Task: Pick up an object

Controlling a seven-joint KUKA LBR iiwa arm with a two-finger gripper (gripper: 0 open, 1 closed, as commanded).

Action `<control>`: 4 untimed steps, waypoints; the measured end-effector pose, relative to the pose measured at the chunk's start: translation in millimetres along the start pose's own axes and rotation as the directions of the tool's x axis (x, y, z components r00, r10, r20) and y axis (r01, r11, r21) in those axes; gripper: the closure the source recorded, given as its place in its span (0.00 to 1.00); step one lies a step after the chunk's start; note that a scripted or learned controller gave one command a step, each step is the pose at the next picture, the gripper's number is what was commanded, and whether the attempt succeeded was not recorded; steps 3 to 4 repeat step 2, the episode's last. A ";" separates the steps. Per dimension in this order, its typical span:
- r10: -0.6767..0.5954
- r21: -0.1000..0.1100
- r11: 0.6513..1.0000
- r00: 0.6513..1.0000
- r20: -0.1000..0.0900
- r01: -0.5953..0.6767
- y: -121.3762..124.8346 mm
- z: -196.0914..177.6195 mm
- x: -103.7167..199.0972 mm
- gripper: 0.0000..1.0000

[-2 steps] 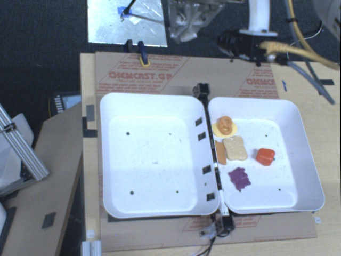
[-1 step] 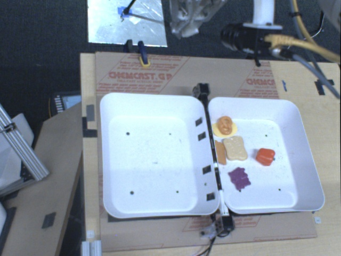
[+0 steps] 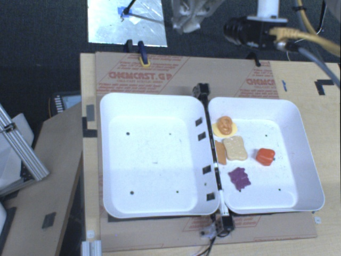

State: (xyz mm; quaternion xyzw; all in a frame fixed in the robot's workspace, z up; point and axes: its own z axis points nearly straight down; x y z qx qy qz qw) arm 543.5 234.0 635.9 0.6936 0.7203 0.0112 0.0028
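I look down at a slant on a bench (image 3: 69, 159) carrying two shallow white bins set side by side, touching along a dark centre join. The left bin (image 3: 114, 116) shows bare white floor with a few small dark dots. The right bin (image 3: 298, 143) holds all the small objects, gathered in its left half.

Nearest the far left corner lies a fried egg toy (image 3: 225, 125), yellow-orange and round. Just in front of it sits a pale slice of toast (image 3: 235, 148), and a thin orange-brown strip (image 3: 221, 152) lies along the toast's left side, close to the bin wall. A red pepper-like piece (image 3: 265, 156) rests to the right of the toast, apart from it. A purple cluster (image 3: 240, 178), perhaps grapes, lies nearer me, in front of the toast.

The gripper (image 3: 187, 15) hangs at the top of the view, well beyond the bins and above the dark floor, next to a shiny metal sheet (image 3: 127, 14). It appears blurred and grey; I cannot tell whether its fingers are spread or pressed together, and I see nothing between them. Brown cardboard (image 3: 160, 71) lies under both bins.
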 end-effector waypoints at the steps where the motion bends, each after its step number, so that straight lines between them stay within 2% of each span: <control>1: -0.003 -0.002 1.000 1.000 -0.001 0.003 0.2 -11.3 0.3 1.00; 2: -0.005 -0.004 1.000 1.000 -0.002 0.005 0.3 -22.6 0.6 1.00; 4: -0.005 -0.004 1.000 1.000 -0.002 0.005 0.3 -22.6 0.6 1.00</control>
